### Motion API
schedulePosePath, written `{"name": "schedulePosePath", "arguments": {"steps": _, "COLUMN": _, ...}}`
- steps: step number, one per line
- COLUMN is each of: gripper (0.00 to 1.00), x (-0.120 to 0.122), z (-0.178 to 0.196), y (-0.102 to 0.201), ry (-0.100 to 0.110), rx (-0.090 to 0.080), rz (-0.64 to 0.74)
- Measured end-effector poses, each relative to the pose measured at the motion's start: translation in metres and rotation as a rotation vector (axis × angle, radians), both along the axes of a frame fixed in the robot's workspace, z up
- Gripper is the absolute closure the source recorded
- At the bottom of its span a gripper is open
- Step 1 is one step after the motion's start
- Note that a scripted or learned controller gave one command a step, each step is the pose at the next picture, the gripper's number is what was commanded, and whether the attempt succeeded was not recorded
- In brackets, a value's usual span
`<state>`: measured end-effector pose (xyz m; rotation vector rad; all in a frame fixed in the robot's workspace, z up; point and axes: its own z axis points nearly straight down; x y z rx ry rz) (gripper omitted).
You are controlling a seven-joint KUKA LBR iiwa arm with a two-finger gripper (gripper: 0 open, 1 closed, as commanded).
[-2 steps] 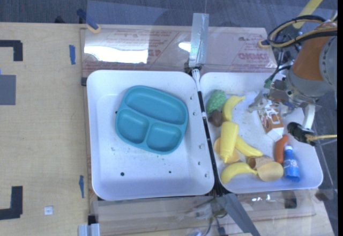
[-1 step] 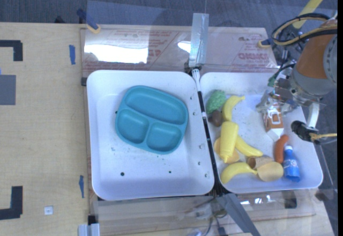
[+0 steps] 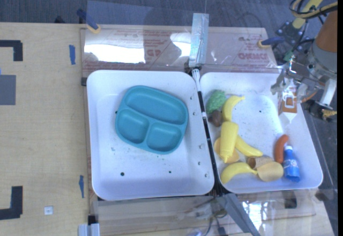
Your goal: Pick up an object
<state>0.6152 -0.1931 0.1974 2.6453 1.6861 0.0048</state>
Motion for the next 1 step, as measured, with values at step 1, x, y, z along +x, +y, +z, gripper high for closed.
{"name": "schedulePosePath", "arguments": {"steps": 1, "gripper": 1.00, "x": -0.0018, "z": 0.0046, "y": 0.0602, "ry": 0.010, "rx": 0.004, "rz": 0.251}}
